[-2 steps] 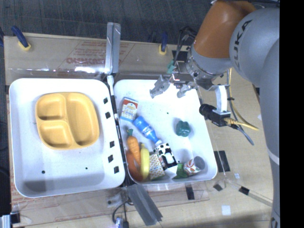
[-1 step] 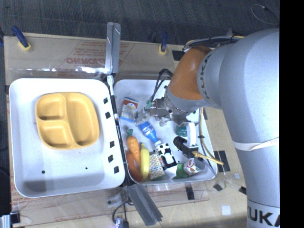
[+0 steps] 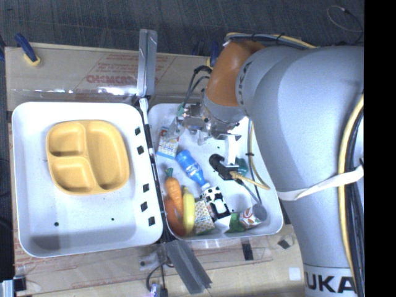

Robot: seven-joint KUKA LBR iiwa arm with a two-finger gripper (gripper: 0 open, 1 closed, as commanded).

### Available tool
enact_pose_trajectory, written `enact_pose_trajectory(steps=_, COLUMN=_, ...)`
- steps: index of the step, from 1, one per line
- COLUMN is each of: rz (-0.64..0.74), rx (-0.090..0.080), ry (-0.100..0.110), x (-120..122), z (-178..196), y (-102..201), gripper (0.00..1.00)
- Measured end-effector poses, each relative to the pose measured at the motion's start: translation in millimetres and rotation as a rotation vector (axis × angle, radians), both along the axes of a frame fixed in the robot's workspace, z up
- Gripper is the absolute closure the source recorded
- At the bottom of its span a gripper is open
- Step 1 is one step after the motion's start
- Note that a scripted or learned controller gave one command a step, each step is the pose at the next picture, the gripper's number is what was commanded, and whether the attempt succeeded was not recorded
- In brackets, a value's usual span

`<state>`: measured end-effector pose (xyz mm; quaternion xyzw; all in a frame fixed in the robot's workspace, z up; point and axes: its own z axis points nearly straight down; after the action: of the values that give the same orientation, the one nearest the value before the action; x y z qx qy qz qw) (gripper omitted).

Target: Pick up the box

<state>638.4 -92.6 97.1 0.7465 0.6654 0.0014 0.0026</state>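
Cardboard box (image 3: 167, 146) looks light, stiff (crushable); grab across its 2 long sides. Gripper (image 3: 197, 124) nearby, open/closed state can't tell.

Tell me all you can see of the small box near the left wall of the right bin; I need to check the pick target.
The small box looks like a white carton with blue and reddish print, too small to read. It lies tilted in the right bin by its left wall, just above the blue bottle. The gripper is beside it to the upper right.
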Motion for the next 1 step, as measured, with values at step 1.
enact_pose_trajectory(steps=1, rz=0.005, rx=0.004, ry=-0.001, x=1.2, z=11.0, y=2.4, gripper=1.0)
